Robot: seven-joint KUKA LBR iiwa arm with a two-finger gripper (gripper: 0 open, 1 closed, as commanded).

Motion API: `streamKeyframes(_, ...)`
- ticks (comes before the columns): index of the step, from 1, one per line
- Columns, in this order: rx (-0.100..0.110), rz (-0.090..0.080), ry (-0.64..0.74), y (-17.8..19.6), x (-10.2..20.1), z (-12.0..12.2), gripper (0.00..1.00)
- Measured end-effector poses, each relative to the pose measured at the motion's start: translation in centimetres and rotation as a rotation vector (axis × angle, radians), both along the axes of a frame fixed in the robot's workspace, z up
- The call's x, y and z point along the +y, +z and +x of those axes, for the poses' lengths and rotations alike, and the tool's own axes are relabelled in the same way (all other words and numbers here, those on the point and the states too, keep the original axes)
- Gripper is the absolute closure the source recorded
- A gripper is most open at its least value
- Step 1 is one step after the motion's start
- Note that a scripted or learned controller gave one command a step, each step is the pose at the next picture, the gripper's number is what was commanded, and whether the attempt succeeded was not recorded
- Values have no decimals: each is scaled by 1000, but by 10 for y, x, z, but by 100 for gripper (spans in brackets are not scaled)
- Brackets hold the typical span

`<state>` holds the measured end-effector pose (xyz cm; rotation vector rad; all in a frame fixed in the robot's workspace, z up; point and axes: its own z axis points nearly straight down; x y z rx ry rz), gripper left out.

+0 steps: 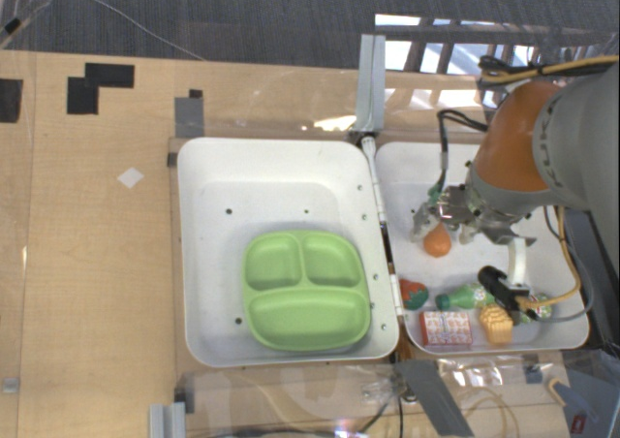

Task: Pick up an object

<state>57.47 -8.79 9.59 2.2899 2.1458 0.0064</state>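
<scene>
The claw [441, 223] is hovering at a small orange ball-like toy [438, 242]; whether it is gripping is unclear. Probably light, smooth, roll-prone; pinching across its middle seems safest.

A robotics lab, not a home. A pale wooden bench [87, 233] bears two white bins [208, 233] fixed between metal brackets [370, 78]. Loose cables [97, 5] cross the dark carpet

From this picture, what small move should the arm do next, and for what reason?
Probably a short lift straight up, to test the grasp. The hand is low in the right bin, directly at the orange object, but whether that object is truly gripped cannot be told. The other items lie nearer the bin's front edge, apart from it.
</scene>
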Motion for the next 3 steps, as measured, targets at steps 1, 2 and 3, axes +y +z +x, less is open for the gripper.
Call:
streamKeyframes(1, -9, 4, -39, -4, -3, -6, 0)
streamKeyframes(2, -18, 4, -38, 9, -2, -3, 100)
streamKeyframes(3, 2, 1, -384, 90, 43, 7, 100)
